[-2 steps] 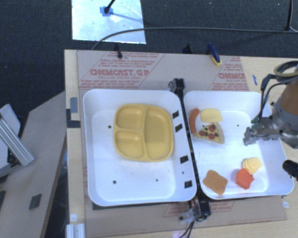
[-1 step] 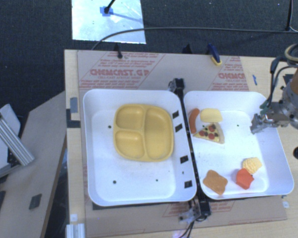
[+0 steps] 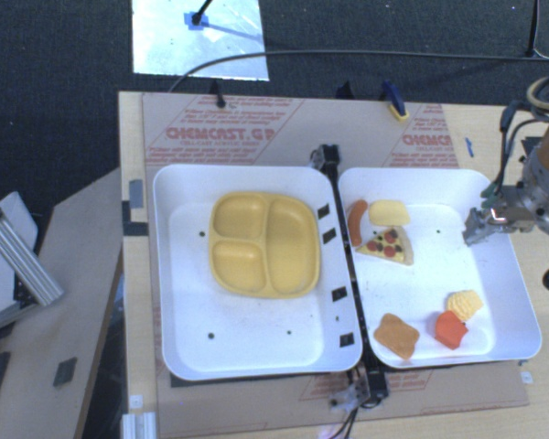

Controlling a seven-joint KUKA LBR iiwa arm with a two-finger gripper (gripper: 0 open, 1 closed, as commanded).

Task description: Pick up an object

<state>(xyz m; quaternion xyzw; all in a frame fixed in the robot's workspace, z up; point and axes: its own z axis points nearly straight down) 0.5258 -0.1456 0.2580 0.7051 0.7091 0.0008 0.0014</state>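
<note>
Camera view: I took the pizza slice (image 3: pixel 386 244) as my landmark in the right bin (image 3: pixel 503 273).
Gripper: I saw the gripper (image 3: pixel 480 227) well right of the slice, near the bin's right wall; I could not tell how its fingers stood or whether they held anything.
Targets: sausage (image 3: pixel 357 221) touched the slice's left, yellow piece (image 3: pixel 388 212) just above it; toast (image 3: pixel 397 336), red block (image 3: pixel 450 329) and yellow shell (image 3: pixel 464 304) lay below, probably scattered for single picks.
Left bin: yellow divided plate (image 3: pixel 261 243) sat left of the slice, in the left bin (image 3: pixel 183 337).
Surface: printed board (image 3: pixel 256 131) under both bins, dark floor beyond.
</note>
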